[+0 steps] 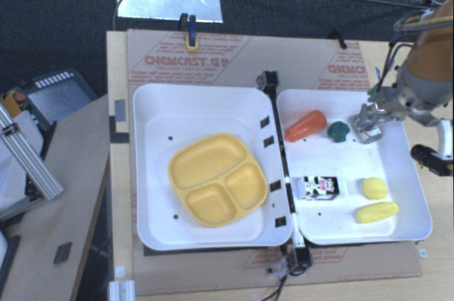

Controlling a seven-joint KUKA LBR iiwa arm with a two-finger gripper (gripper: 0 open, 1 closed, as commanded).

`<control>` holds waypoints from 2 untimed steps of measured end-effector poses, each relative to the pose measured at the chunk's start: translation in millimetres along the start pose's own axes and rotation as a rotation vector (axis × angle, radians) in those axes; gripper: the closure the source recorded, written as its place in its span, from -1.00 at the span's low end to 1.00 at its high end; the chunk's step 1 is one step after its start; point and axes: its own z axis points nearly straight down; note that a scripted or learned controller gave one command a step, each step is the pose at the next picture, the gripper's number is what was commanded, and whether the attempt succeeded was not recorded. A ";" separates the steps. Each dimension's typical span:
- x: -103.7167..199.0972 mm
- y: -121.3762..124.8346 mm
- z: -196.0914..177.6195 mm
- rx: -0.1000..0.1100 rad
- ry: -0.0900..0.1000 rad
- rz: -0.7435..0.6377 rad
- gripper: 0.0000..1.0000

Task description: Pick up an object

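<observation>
Metal gripper [368,126] hangs over right bin [404,172], jaw state can't tell. Teal lump [338,130] at its 9 o'clock, carrot [306,125] beyond. Yellow tray [215,179] in left bin [156,143].

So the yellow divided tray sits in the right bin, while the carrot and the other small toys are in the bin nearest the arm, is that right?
Not quite. The camera view shows the yellow divided tray in the left bin, not the right one. The rest holds: the carrot and the other small toys lie in the right bin, the one nearest the arm, where the gripper hangs.
</observation>
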 end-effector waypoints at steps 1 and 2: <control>-0.2 1.3 -21.5 0.002 0.001 0.000 1.00; 52.4 -6.1 -33.2 0.004 0.003 -0.005 1.00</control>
